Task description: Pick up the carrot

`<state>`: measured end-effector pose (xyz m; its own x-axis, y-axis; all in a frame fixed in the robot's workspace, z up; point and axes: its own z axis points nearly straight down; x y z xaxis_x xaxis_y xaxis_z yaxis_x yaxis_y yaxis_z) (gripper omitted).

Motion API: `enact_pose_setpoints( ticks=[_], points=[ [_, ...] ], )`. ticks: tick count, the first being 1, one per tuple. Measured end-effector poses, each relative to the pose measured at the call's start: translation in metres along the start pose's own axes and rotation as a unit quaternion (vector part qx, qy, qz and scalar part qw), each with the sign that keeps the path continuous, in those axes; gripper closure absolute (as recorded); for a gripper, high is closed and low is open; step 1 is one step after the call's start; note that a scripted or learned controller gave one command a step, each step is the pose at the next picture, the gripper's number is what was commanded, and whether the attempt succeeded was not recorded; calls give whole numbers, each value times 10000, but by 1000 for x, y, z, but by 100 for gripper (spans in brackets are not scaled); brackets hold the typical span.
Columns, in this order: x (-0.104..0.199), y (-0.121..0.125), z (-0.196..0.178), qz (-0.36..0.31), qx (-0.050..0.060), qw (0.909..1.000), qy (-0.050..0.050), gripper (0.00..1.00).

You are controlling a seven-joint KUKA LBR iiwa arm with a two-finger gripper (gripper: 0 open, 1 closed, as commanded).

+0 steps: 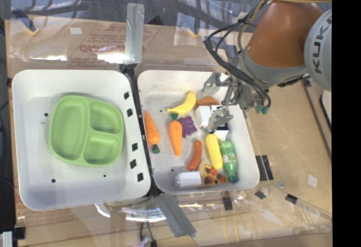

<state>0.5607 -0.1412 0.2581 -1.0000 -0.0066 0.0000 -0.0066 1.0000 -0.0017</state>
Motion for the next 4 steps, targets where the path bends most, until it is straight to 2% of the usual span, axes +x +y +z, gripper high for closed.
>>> enact_pose_setpoints(
  ticks=[1,2,3,4],
  points=[
    [21,17,133,-260,-33,9996,77,0],
    [30,47,167,60,-10,10000,5,0],
    [32,44,165,-526,4,9986,6,0],
    [47,41,165,-1330,16,9911,6,0]
  ],
)
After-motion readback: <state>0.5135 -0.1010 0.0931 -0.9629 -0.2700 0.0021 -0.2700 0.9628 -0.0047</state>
